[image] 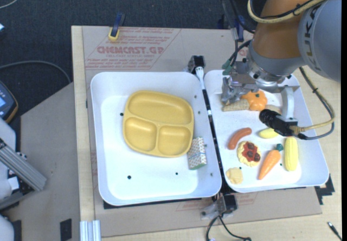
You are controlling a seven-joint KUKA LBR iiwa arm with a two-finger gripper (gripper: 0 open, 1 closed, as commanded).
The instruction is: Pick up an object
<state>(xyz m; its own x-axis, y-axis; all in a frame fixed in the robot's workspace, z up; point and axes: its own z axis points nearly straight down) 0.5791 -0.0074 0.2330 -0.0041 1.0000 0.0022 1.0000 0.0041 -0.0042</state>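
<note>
Overhead, a table covered with brown board carries two shallow white bins side by side. At the centre of the left bin lies a yellow divided plate, with a small patterned block just beside its lower right corner. The right bin holds toy food: a red sausage near the middle, a small pizza just below it, a pale chunk near the front edge, a carrot and a corn cob side by side to the right, and a small yellow piece above them. The grey arm with its orange band enters from the right, and its gripper hangs over the far left part of the right bin. Just beside it are a tan wedge and an orange fruit. Whether the gripper is open or closed cannot be made out, and nothing is visibly held in it.
</note>
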